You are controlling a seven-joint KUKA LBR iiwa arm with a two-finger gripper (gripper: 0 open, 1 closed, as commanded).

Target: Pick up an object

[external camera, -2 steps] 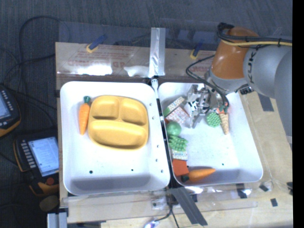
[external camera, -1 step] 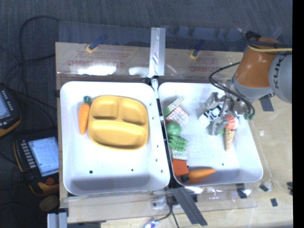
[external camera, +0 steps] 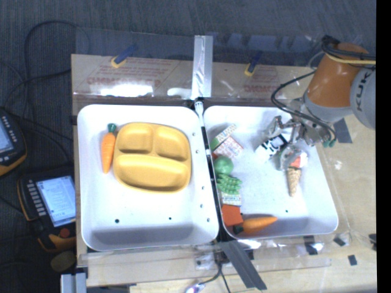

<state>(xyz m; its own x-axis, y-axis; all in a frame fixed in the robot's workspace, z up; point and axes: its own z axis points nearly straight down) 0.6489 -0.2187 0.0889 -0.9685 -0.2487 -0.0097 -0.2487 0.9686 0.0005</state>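
The arm is cut off at the right edge, and its gripper in the right bin is a tangle of metal and cable, so I cannot tell how it is set or whether it has hold of anything. An ice-cream cone lies just below it, its top touching or tucked under the gripper. Along that bin's left wall lie a small printed packet, green vegetables and a carrot, hard to make out; the left bin holds a yellow tray with another carrot beside it.
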